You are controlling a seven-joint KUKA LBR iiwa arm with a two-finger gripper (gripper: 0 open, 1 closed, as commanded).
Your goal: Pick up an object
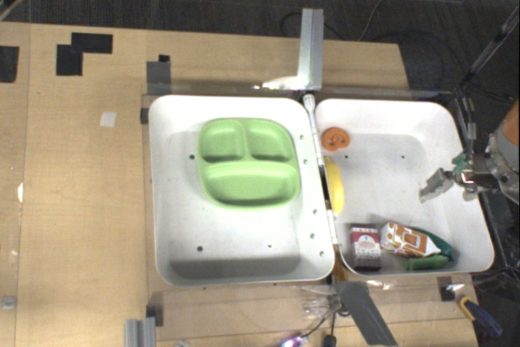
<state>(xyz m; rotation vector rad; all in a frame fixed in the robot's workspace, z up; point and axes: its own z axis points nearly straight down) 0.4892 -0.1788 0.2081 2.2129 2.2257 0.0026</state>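
The right bin [406,126] holds several small things. An orange round piece [334,139] lies near its upper left corner. A yellow banana-like item [334,184] rests along the left wall. At the front edge sit a dark red box [365,245] and an orange-and-white packet [407,239] with a green item [428,261] beside it. My gripper [436,184] hangs over the right side of this bin, above bare floor, apart from all of these things. Nothing shows in its grasp.
The left bin [171,175] carries a green divided plate [246,161]. A metal post [311,49] stands behind the divider between the bins. Wooden bench top [73,199] spreads to the left.
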